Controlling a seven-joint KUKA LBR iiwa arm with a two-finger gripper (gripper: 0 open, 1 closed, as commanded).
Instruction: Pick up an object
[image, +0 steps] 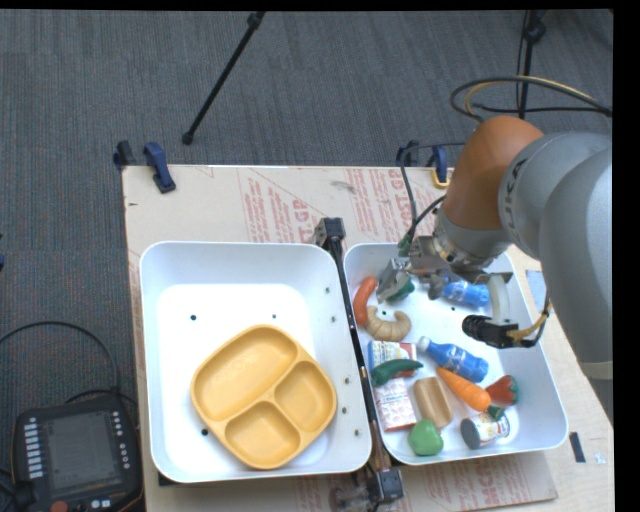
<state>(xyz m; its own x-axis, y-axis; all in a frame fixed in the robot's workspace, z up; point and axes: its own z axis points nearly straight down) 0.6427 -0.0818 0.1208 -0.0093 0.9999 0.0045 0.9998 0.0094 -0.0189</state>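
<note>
My gripper (393, 284) hangs over the upper left part of the right bin (545, 405), reaching in from the right under the orange wrist band. It sits just above a tan croissant (388, 323) and right beside an orange sausage (363, 300). Nothing shows clearly held in it. Near it lie a blue bottle (466, 293) and a second blue bottle (455, 358). Lower down are a carrot (462, 388), a green pepper (395, 370), a slice of bread (433, 400), a green fruit (426, 438) and a small can (486, 430).
The left bin (175, 275) holds a yellow divided plate (264, 397). Two printed cards (392, 352) lie on the right bin's floor, with a red pepper (504, 388) at the right. Blue clamps (158, 165) grip the bench's far edge. A pendant (70, 455) lies at the lower left.
</note>
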